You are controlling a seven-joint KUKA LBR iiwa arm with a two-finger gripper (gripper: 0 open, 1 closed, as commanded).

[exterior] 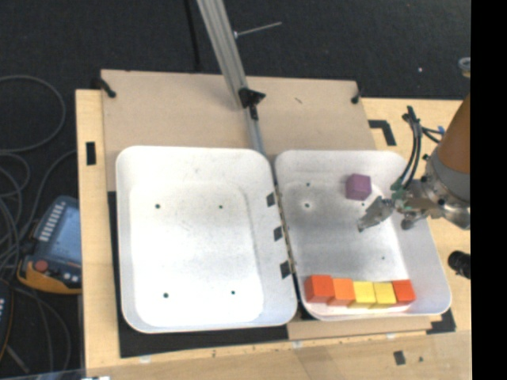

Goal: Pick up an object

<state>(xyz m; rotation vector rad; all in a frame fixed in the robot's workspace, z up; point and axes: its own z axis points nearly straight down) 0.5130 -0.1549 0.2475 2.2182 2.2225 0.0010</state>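
1. The arm (453, 153) is reaching in from the right, its gripper (388, 212) hanging over the right side of the right bin (333, 172)
2. The gripper's fingers are standing apart, with nothing between them
3. A purple cube (358, 185) is sitting in the upper part of the right bin, just up and left of the gripper, not touching it
4. A row of blocks (360, 290) is lying along the near wall of the same bin: orange, orange, yellow, yellow, orange, packed side by side
5. The left bin (142, 180) is lying beside it on the surface (182, 109)
6. A metal bar (224, 46) is slanting down to the bins' far edge
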